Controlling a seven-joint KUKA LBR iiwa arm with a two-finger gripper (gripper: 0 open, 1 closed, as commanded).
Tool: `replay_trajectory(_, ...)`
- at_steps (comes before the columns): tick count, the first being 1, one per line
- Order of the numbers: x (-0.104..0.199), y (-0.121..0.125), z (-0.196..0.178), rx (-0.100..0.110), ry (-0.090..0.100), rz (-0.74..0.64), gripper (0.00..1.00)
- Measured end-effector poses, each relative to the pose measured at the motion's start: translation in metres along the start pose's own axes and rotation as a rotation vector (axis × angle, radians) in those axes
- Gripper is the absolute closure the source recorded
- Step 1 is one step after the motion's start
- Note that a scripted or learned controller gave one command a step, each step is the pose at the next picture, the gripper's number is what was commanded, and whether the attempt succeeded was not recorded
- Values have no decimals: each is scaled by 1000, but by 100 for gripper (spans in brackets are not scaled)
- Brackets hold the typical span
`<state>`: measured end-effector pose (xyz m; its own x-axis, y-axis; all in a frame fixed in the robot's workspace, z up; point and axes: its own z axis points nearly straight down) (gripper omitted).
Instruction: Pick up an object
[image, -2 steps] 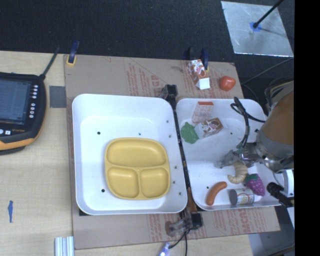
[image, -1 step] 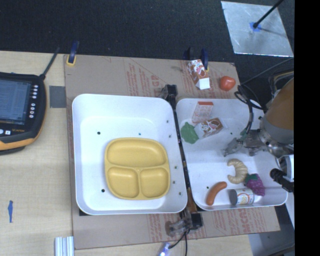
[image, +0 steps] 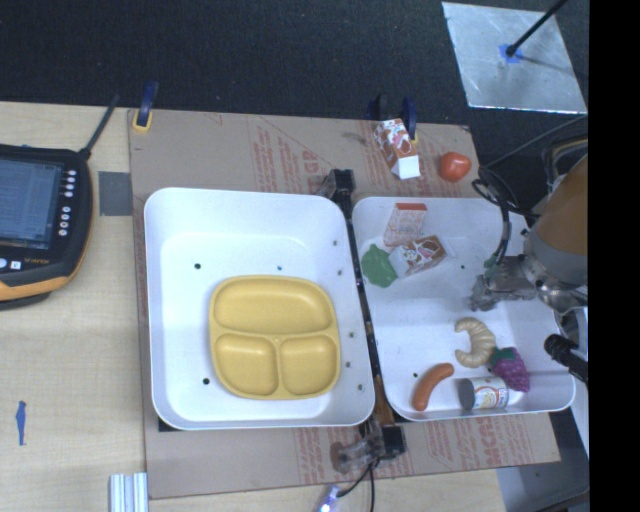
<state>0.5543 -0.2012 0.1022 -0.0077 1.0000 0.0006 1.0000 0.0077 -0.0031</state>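
Camera view from above gives me both bins on the counter (image: 70, 360). I see the left bin (image: 180, 225) carrying a yellow divided plate (image: 273, 335), which lies flat near its middle. I see the right bin (image: 420, 300) carrying the small items. A red and white carton (image: 405, 222) lies at its far side, with a second small packet (image: 422, 254) just beside it and a green piece (image: 377, 266) touching that packet's left end, close to the bin's left wall. Nearer me, a croissant (image: 476, 341) lies in the right half, with a bunch of purple grapes (image: 512, 370) just to its right. A sausage (image: 432, 386) rests near the front wall, and a small can (image: 487, 396) lies on its side next to it.

I see the gripper (image: 493, 290) low over the right bin's right part, just above the croissant and apart from it; nothing sits between its fingers, and I cannot tell whether they stand apart or together.

Outside the bins, beyond the far rim, a small box (image: 397, 146) and a tomato (image: 454, 166) rest on the cardboard. A teach pendant (image: 35, 220) lies at the far left.
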Motion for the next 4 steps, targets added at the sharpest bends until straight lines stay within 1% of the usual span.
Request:
replay_trajectory(1,51,-3,-80,-2,0,3,100)
replay_trajectory(2,100,8,-117,-1,1,3,100)
replay_trajectory(3,100,8,-117,0,0,4,0)
replay_trajectory(4,31,14,-48,3,-2,4,0)
